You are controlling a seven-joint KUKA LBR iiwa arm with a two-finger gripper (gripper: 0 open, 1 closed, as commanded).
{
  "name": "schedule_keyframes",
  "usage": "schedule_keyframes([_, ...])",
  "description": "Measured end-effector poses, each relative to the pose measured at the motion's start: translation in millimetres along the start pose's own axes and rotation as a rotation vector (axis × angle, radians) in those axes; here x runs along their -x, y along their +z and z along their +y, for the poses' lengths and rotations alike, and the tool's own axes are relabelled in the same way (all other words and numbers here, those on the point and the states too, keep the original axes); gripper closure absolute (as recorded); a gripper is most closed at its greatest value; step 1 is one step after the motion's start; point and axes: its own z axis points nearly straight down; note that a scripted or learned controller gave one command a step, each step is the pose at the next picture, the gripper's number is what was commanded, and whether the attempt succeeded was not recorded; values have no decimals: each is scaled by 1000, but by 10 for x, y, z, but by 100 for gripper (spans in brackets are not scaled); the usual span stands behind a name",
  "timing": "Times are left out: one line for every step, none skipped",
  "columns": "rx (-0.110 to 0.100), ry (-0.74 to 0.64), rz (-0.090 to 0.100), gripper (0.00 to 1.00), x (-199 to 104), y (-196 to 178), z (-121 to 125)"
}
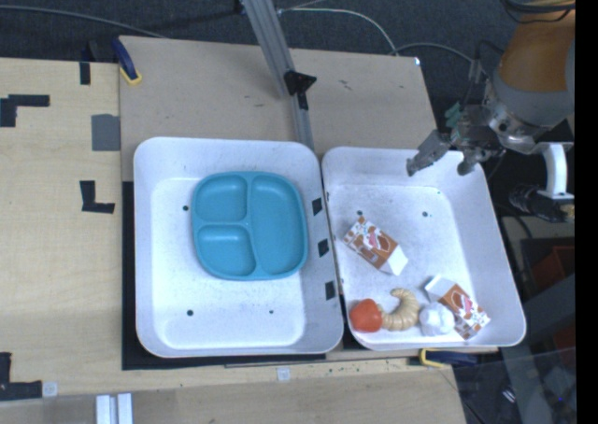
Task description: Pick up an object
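Observation:
My gripper [440,164] hangs over the far edge of the right bin [495,226], its two fingers spread open with nothing between them. Below it in the bin lies a small red-and-white carton [374,245] near the middle. Along the near edge sit a red tomato-like piece [366,316], a tan croissant [404,310], a small white object [433,321] and a second red-and-white carton [461,308]. The gripper is well apart from all of them.
The left bin [159,254] holds a blue divided plate [250,226]. A grey metal pole [266,21] slants in from the top down to the seam between the bins. The arm's orange band [537,53] is at the upper right.

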Motion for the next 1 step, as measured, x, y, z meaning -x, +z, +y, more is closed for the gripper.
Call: schedule_keyframes([0, 0, 0, 0, 0, 0, 0])
